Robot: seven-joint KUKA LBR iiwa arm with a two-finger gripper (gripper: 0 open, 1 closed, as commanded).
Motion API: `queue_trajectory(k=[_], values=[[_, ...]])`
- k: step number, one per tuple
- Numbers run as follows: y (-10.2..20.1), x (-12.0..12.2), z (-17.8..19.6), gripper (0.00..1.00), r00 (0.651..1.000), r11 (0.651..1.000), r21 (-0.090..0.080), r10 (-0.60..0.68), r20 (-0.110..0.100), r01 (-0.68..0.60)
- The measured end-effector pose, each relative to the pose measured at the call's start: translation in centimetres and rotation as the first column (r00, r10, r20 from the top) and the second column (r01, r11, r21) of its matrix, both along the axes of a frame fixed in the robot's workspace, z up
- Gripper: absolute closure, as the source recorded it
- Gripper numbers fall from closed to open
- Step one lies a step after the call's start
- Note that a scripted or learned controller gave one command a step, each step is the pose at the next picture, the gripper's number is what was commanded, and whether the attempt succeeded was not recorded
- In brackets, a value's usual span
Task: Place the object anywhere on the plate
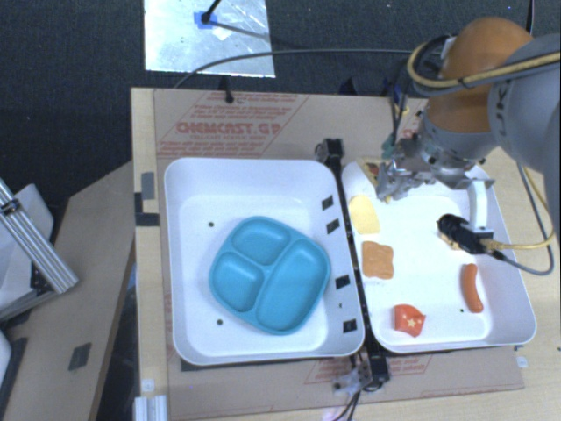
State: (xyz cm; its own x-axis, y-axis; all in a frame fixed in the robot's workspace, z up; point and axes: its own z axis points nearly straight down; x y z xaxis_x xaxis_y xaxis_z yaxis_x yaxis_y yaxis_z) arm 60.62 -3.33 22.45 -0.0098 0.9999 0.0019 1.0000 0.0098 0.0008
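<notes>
Gripper [392,185] hovers, grip state unclear; the cheese slice [364,214] lies just below-left, seemingly long axis running toward us.

Dark carpeted floor [70,60], tan cardboard-topped bench [237,117], shiny foil square [209,24], aluminium rail [31,244]

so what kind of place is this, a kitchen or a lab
Likely a robotics lab: a robot arm reaches over two white bins on a bench, with toy food and a blue plate.
</notes>
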Motion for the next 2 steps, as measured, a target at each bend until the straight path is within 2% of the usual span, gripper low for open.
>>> queue_trajectory(k=[2], values=[[11.6, -2.4, -1.2, 1.0, 1.0, 1.0, 0.0, 0.001, -0.001, -0.001]])
